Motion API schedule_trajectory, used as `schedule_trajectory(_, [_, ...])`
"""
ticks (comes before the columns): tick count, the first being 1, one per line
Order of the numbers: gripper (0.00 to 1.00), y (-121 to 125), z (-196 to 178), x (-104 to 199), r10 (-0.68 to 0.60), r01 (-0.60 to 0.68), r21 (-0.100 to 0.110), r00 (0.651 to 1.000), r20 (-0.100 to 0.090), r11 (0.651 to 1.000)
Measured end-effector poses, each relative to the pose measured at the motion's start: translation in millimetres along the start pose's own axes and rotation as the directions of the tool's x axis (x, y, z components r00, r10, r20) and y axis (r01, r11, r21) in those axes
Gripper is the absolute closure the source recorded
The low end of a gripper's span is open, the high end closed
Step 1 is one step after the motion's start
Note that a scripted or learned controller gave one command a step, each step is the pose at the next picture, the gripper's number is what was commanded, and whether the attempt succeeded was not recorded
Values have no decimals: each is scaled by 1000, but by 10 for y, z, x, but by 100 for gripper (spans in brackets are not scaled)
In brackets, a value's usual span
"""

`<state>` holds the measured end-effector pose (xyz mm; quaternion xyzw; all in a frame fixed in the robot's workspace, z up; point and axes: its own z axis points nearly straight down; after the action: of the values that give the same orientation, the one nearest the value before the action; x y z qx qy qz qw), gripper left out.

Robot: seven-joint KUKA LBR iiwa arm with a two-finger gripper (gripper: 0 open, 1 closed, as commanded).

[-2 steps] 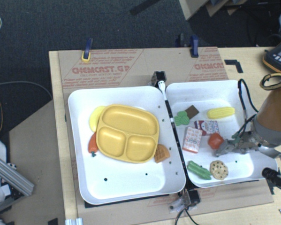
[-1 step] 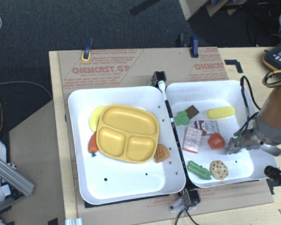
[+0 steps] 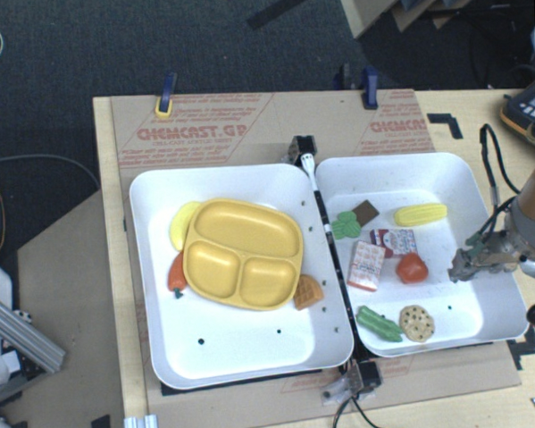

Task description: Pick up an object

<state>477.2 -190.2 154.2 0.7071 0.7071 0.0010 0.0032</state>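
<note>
My gripper [image 3: 462, 265] hangs low at the right side of the right bin [image 3: 444, 168], with the arm coming in from the right edge. Just to its left lies a red tomato [image 3: 412, 267], a short gap away. Beside the tomato are a red-and-white carton [image 3: 397, 241] and a red-and-white packet [image 3: 367, 264]. Also in this bin are a yellow corn cob [image 3: 420, 214], a brown chocolate piece [image 3: 365, 212], a green broccoli-like piece [image 3: 345, 224], a green pea pod [image 3: 379, 324] and a cookie [image 3: 417, 322]. I see nothing held.
The left bin [image 3: 166, 330] holds a yellow divided plate [image 3: 243, 253], a yellow banana-like piece [image 3: 182, 222], a red pepper [image 3: 177, 274] and a brown waffle piece [image 3: 307, 291]. A black divider [image 3: 327, 241] runs between the bins. Cables [image 3: 493, 165] lie to the right.
</note>
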Motion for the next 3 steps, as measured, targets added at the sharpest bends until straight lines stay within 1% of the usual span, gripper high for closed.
schedule_trajectory(1, [100,54,-437,12,-1,1,-1,1000,0,1000])
schedule_trajectory(2, [100,67,-724,8,-1,1,1,1000,0,1000])
schedule_trajectory(3, [100,239,-760,414,-5,5,3,1000,-3,1000])
